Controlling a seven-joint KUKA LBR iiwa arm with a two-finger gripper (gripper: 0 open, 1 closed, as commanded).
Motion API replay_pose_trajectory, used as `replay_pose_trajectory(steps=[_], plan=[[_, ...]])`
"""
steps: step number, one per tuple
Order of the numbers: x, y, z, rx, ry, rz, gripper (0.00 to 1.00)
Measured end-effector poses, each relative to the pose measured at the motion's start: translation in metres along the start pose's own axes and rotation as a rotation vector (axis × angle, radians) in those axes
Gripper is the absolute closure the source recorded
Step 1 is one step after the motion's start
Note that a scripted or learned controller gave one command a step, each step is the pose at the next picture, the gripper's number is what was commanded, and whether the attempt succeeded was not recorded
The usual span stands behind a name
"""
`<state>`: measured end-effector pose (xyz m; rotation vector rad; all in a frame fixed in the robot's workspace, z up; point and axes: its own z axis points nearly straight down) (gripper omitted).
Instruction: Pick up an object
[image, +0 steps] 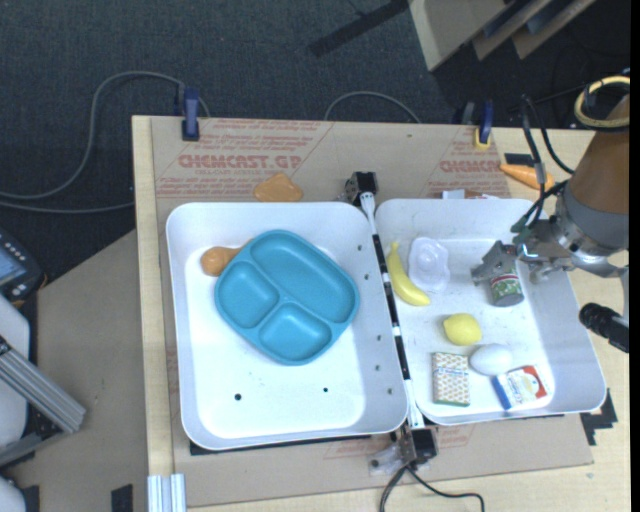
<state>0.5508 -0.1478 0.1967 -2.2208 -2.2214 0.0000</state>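
Just below tool (510, 262): small green-labelled can (506, 289), touching.

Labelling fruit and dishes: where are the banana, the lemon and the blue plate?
banana (405, 281), camera view, mid curve.
lemon (461, 329), camera view, its centre.
blue plate (262, 290), camera view, upper-left compartment.

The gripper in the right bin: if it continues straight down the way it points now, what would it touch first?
Most likely the small green can, which lies directly under the gripper in the right bin. Depth is hard to judge from this slanted view, so the gap between them is unclear.
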Motion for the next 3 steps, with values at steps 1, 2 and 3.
replay_pose_trajectory(steps=[1,2,3], plan=[[0.058,-0.037,0.115,0.011,0.005,-0.004,0.00],[0.054,-0.034,0.099,-0.002,-0.001,0.002,1.00],[0.133,0.005,-0.040,-0.018,0.002,-0.011,1.00]])
